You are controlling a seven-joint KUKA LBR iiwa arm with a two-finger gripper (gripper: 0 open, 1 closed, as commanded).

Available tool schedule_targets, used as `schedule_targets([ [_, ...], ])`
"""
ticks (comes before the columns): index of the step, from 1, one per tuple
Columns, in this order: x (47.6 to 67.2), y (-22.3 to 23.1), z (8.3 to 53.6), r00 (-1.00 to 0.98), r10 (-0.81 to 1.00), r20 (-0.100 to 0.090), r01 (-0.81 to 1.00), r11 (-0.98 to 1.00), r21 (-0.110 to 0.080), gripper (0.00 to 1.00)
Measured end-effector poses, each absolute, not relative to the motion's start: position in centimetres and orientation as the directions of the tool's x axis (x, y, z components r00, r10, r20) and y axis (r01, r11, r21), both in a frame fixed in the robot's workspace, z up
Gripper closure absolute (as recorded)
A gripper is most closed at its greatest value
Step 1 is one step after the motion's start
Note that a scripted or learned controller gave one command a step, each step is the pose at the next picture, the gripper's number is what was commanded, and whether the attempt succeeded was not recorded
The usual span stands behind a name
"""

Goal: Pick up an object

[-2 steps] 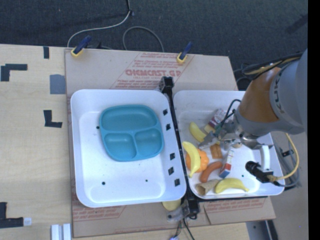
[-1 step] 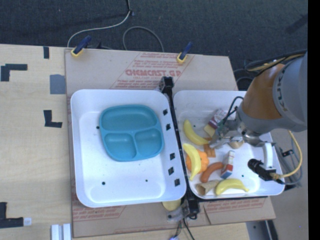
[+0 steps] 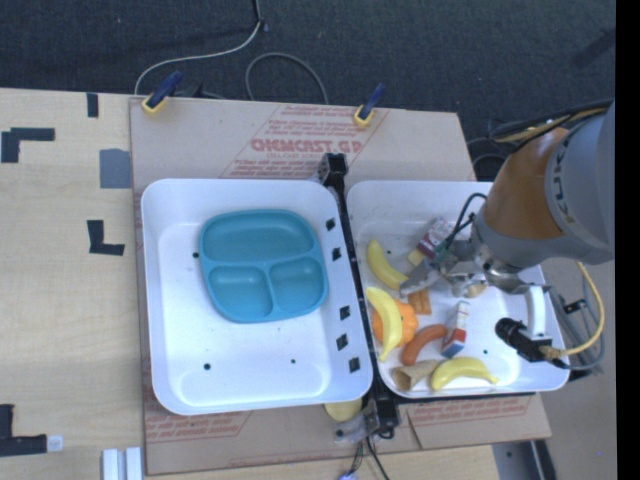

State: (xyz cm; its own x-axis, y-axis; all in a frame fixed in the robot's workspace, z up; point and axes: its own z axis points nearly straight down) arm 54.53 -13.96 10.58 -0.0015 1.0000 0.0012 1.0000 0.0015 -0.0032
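Nearest the camera, along the front wall of the right bin (image 3: pixel 520 383), a yellow banana (image 3: pixel 462 371) lay with its long axis running left to right, tip pointing right. Just behind it, a red sausage (image 3: pixel 424 342) slanted up to the right, beside a small upright carton (image 3: pixel 456 330). Two more bananas (image 3: pixel 384 293) curved along the bin's left wall, an orange (image 3: pixel 405 320) touching the nearer one. Above this clutter the end effector (image 3: pixel 450 266) hung low, probably lowered to pick among the pieces; whether it was spread or pinching could not be told. Farther left, a blue divided plate (image 3: pixel 264 265) lay flat in the left bin (image 3: pixel 170 268).
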Motion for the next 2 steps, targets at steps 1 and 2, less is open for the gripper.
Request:
schedule_targets([
  [1,59.3,-9.7,8.5,-0.004,1.0,-0.002,1.0,0.004,0.001,0.0],
  [2,67.2,-9.5,12.1,-0.004,1.0,-0.002,1.0,0.004,0.007,0.0],
])
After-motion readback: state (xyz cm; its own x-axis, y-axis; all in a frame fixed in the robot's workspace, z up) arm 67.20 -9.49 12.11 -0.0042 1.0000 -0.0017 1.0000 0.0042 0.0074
